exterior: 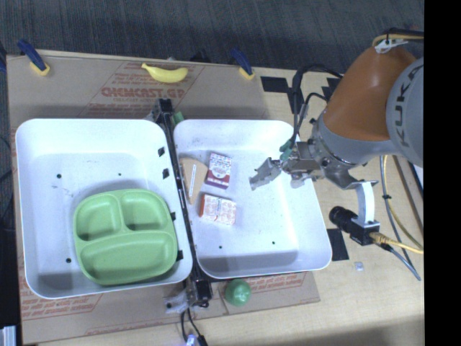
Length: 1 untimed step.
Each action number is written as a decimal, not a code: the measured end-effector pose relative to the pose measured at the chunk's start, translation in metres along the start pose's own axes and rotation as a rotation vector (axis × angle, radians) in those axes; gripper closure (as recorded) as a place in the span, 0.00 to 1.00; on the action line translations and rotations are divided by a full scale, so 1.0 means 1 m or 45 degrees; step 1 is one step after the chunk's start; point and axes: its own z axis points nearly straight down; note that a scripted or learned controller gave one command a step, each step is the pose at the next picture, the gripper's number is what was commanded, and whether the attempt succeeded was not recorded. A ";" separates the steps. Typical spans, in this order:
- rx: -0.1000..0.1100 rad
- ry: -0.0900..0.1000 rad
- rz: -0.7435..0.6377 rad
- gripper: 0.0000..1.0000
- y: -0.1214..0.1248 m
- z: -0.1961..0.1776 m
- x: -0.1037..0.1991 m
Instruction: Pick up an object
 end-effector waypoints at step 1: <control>0.006 0.002 -0.001 0.00 -0.027 0.163 -0.015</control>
